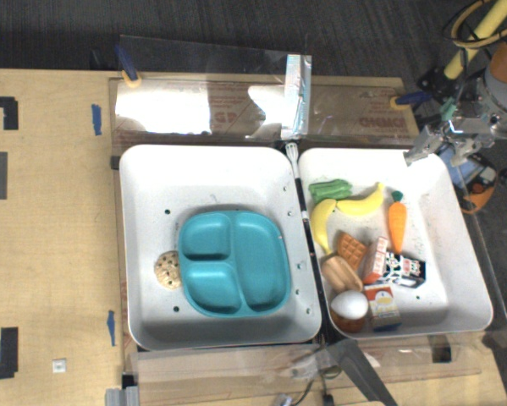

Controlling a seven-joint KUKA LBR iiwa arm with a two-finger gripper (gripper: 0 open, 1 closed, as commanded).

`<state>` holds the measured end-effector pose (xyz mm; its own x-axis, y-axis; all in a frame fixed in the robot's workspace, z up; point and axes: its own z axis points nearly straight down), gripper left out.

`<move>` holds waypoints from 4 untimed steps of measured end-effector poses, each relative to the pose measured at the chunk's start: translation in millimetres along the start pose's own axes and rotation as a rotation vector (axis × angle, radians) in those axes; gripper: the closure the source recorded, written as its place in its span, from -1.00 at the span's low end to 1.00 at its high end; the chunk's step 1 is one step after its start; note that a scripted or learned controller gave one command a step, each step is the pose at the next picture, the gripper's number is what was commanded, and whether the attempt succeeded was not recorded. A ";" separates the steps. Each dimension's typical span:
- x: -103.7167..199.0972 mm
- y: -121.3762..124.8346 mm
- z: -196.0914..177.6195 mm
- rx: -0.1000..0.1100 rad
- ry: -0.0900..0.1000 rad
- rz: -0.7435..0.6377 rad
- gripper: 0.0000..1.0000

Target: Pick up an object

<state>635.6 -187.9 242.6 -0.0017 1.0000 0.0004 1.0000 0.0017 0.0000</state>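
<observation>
The right bin holds a pile of toy food: a yellow banana, a green vegetable, an orange carrot, a waffle-like cracker, a brown bread roll, a white egg, a black-and-white carton and a small box. My gripper hovers at the back right corner of this bin, above its rim and apart from all the objects. Nothing shows in it.
The left bin carries a teal divided plate with a cookie beside its left edge. A clear plastic sheet stands behind the bins. Cables and a yellow hose crowd the top right.
</observation>
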 end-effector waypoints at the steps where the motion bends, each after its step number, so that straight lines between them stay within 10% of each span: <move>1: 26.7 -78.9 101.1 0.006 0.001 0.081 -1.00; 2: -4.0 -62.0 156.3 -0.002 0.000 -0.152 -1.00; 3: -5.1 -60.0 143.8 -0.009 -0.003 -0.150 1.00; 4: 38.9 -67.8 38.2 -0.004 -0.001 0.126 1.00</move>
